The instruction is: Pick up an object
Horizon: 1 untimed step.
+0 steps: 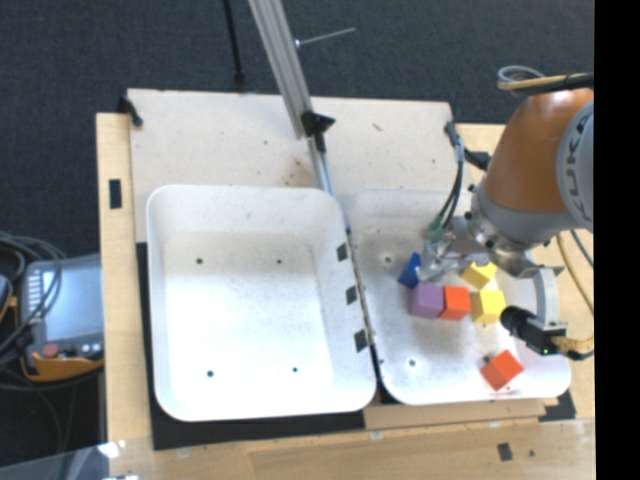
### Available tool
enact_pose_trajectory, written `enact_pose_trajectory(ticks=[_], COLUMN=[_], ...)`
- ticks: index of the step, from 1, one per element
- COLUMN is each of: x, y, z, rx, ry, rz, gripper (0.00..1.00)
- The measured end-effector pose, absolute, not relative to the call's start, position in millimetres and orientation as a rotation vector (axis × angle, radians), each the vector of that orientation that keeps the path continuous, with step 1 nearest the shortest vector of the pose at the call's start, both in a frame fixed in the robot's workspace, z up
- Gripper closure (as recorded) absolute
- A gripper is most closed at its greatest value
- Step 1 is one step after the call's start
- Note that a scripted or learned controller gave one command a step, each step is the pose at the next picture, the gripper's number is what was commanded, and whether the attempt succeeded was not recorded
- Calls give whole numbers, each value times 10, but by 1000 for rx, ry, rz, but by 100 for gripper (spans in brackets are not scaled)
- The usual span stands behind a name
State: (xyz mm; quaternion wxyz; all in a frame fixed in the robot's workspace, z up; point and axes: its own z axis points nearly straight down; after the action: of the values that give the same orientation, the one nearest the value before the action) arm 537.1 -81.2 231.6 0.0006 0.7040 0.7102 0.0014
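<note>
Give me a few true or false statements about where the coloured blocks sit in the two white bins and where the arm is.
1. The purple cube lies in the right white bin. True.
2. The left white bin holds the orange cube. False: the orange cube is in the right bin, touching the purple one.
3. The red-orange block lies apart from the cluster, nearer the bin's front edge. True.
4. The gripper hovers over the left bin. False: it is over the right bin, by the blue block.
5. All blocks are one colour. False: yellow blocks show too.
</note>
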Motion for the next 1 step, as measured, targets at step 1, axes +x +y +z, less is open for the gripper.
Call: enact_pose_trajectory(ticks=[1], x=[5594], y=[-251], z=[2348], rx=[2211], ry=[2231], rz=[4], gripper=[100])
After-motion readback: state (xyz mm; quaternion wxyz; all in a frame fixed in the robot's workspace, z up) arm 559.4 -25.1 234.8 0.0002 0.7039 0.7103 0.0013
